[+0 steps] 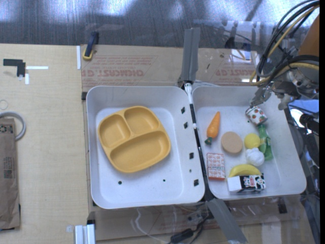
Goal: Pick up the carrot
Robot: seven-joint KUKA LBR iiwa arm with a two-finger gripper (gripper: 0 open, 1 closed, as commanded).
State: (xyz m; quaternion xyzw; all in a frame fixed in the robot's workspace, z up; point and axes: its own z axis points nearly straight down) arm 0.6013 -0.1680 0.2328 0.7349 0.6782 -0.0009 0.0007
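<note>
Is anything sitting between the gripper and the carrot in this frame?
Nothing visible does. The gripper hangs over the right bin's upper right, next to a small red-and-white item. The carrot lies to its left across bare bin floor; the tan disc sits below that path.

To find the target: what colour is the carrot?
Orange, with a green stem end; camera view shows the carrot.

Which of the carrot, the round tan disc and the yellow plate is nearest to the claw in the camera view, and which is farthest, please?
Measured from the claw, at the right bin's upper right:
1. Carrot, in the right bin near its left wall.
2. Round tan disc, mid right bin; too near the carrot's distance to rank firmly.
3. Yellow plate, in the left bin, clearly farthest.
</note>
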